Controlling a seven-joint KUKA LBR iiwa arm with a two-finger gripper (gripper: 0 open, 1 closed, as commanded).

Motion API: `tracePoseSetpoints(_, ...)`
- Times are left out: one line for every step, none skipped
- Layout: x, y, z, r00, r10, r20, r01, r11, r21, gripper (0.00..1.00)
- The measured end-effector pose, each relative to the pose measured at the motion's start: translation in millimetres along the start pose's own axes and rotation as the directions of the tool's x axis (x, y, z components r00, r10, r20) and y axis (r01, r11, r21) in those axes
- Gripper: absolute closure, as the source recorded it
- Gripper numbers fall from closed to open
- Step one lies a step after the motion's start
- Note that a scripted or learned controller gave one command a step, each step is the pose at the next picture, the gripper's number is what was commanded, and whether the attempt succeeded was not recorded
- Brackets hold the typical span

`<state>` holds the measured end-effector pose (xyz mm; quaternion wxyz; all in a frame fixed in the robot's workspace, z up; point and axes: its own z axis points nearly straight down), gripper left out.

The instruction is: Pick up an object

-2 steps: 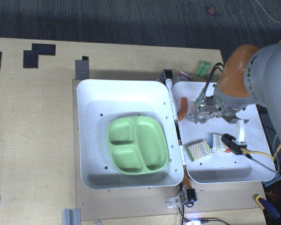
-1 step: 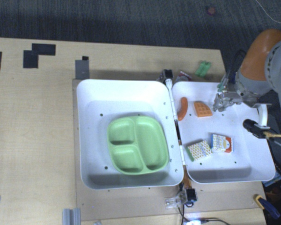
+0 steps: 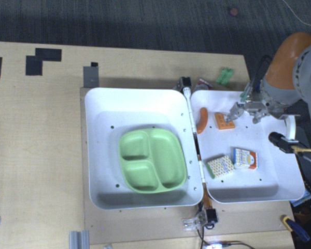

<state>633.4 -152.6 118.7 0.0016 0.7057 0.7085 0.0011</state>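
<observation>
so the gripper (image 3: 244, 111) is sitting low over the back of the right bin (image 3: 280, 183), near its far edge, with its two fingers (image 3: 234, 111) spread apart and nothing between them. One fingertip reaches out toward the left, just beside a small orange block (image 3: 224, 121), and honestly I can't tell whether it's actually touching the block or just hanging right next to it. The other finger points down toward the middle of the bin with bare white floor under it.

Left of the block, close to the bin's left wall, there's an orange-red sausage-shaped thing (image 3: 201, 119) lying roughly lengthwise along that wall. Toward the front of the same bin are two little packets side by side: a yellowish patterned one (image 3: 220, 166) and a white, blue and red carton (image 3: 244, 158), touching or nearly so, well apart from the gripper.

The grey arm (image 3: 306, 77) with its orange band comes in over the right bin's back right corner.

The left bin (image 3: 98, 139) has a green divided plate (image 3: 152, 160) with three compartments sitting in the middle, slightly toward the front
</observation>
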Motion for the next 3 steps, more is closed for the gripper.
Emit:
tracePoseSetpoints(63,-53,32,1.000,0.000,-0.001,0.000,1.000,-0.002,0.00)
tracePoseSetpoints(57,-144,31,1.000,0.003,0.001,-0.003,1.000,-0.005,0.00)
tracePoseSetpoints(57,-142,20,1.000,0.002,0.002,-0.002,1.000,-0.012,1.00)
